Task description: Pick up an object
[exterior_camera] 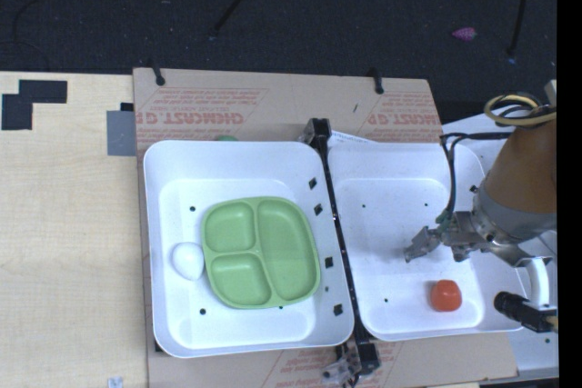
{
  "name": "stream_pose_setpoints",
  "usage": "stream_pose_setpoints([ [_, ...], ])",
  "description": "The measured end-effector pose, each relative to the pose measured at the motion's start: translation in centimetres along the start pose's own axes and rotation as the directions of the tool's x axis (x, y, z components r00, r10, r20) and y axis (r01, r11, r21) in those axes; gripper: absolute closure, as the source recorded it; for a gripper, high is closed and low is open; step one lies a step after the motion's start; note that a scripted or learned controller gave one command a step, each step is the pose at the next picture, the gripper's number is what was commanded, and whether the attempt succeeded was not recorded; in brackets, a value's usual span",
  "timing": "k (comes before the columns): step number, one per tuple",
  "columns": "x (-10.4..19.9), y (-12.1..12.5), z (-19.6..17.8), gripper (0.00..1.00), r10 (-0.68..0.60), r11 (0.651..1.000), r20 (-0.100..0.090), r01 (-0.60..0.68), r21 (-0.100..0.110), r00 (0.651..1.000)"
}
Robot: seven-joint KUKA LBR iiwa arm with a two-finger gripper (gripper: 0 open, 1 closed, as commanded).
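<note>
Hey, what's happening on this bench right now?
A grey robot arm reaches in from the right over the right-hand white bin. Its claw hangs above the bin floor with nothing between its fingers. A small red object lies in that bin, just nearer the front than the claw. The left bin holds a green divided plate with a white egg-shaped object beside it.

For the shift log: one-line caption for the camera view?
Arm's pincer hovers in the right bin above a red ball; left bin holds a green divided plate and white egg.
</note>
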State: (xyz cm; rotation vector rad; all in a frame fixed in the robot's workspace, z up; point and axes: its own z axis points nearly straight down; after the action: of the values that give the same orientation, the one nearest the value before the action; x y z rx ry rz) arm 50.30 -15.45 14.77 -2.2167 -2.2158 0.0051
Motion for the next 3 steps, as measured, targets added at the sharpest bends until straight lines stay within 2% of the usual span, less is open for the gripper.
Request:
stream_pose_setpoints([
  [1, 0.1, -0.1, 5.4, 0.00, 0.000, 1.000, 0.000, 0.000, 0.000, 1.000],
  [2, 0.0, 0.0, 4.1, 1.00, 0.006, 1.000, 0.000, -0.006, -0.002, 1.000],
  [3, -0.2, -0.9, -0.6, 1.00, 0.004, 1.000, 0.003, -0.004, -0.008, 1.000],
])
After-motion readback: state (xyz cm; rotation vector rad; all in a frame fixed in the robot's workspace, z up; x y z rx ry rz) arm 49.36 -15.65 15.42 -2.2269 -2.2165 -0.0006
